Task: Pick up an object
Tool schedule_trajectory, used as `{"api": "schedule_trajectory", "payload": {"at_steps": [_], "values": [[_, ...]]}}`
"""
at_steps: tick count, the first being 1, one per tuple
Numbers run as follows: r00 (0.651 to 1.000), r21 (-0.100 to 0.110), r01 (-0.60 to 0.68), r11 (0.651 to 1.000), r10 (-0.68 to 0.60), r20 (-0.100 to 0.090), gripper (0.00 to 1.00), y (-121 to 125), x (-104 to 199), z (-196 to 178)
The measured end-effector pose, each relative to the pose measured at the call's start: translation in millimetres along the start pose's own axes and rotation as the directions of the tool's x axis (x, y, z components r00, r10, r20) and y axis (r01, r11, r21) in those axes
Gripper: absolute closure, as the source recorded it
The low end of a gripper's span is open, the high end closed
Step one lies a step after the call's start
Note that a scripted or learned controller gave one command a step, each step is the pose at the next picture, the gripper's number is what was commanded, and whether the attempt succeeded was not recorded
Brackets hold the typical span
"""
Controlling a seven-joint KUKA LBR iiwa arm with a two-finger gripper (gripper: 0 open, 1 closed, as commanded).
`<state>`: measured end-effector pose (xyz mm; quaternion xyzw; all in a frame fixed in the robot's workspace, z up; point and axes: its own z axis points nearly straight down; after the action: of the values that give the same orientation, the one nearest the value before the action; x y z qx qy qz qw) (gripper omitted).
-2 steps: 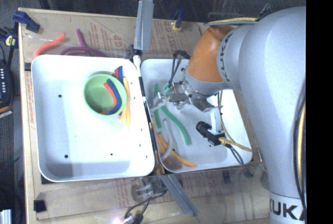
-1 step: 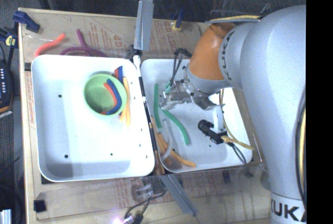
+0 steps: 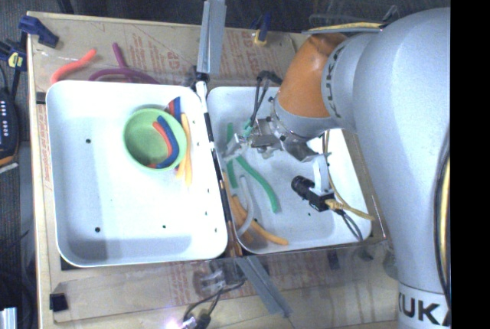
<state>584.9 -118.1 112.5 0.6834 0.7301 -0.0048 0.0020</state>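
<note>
My gripper (image 3: 243,138) is low over the left part of the right bin (image 3: 348,232), under the grey wrist with its orange band. Just below it lies a long green curved strip (image 3: 261,183), and a thinner green piece (image 3: 229,164) rests by the bin's left wall. Orange strips (image 3: 266,235) lie near the front left corner. The arm hides the bin's back and right parts. In the left bin (image 3: 92,205) stands a green bowl (image 3: 150,139) with red, blue and orange pieces (image 3: 173,130) along its right rim.
A metal bar (image 3: 211,33) rises at the back between the bins. Behind the left bin lie a purple hose (image 3: 122,75) and an orange piece (image 3: 73,66). Blue clamps (image 3: 35,27) grip the bench's edge. A black fitting with cables (image 3: 308,190) hangs from the wrist.
</note>
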Motion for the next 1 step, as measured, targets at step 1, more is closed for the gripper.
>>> {"api": "schedule_trajectory", "payload": {"at_steps": [1], "values": [[1.0, -0.025, 0.021, 0.999, -0.021, 0.0, 0.0, -48.1, 4.2, 13.7]]}}
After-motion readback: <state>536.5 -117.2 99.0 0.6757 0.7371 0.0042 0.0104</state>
